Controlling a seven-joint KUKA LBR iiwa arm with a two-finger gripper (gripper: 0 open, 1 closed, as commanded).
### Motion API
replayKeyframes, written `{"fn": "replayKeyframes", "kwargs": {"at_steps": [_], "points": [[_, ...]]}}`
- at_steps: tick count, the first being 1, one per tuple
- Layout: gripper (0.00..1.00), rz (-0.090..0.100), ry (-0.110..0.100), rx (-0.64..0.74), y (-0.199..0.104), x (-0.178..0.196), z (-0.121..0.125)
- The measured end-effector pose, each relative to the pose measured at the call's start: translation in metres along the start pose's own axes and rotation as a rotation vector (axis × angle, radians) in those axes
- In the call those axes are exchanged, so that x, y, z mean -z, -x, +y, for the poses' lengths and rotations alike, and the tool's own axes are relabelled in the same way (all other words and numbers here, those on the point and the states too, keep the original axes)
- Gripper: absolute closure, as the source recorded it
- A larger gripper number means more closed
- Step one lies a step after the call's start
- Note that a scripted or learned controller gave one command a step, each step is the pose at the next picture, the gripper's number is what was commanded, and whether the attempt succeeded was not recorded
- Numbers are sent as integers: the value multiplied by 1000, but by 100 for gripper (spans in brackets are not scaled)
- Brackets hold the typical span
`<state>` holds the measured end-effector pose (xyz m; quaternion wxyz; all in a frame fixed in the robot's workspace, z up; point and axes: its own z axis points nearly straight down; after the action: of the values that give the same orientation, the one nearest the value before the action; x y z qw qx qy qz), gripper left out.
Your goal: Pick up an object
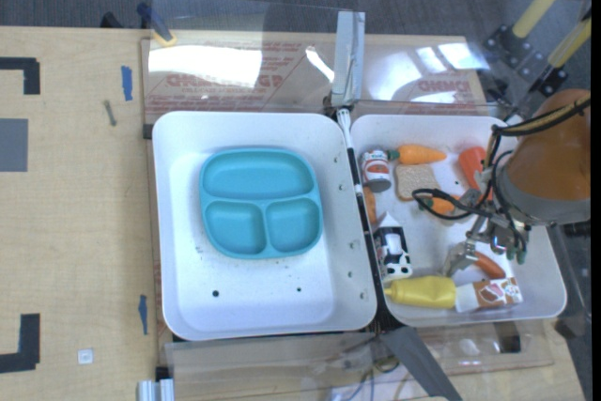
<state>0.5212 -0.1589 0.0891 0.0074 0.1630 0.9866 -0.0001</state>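
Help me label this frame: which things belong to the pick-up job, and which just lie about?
Job: gripper; orange toy carrot; yellow plastic banana; slice of toy bread; right white bin.

Lying about: blue divided plastic plate; left white bin.

Red print on clear panels (246, 70) behind bins: mirrored, illegible. Labels on small items in right bin unreadable.

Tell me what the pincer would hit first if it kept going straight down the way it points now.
Probably the small orange piece lying right under the pincer in the right bin, just above the yellow bottle. Height above it is hard to judge from this slanted view, so it may land on the bin floor beside it.
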Motion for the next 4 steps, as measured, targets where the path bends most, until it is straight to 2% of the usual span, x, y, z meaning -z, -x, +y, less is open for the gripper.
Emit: {"fn": "replayKeyframes", "kwargs": {"at_steps": [1, 2, 3, 4], "points": [[0, 5, -1, -74, 115, -3, 17], [100, -6, 0, -73, 118, 12, 18], [100, 6, -2, -475, 62, -1, 32], [100, 5, -2, -738, -2, 1, 49]]}}
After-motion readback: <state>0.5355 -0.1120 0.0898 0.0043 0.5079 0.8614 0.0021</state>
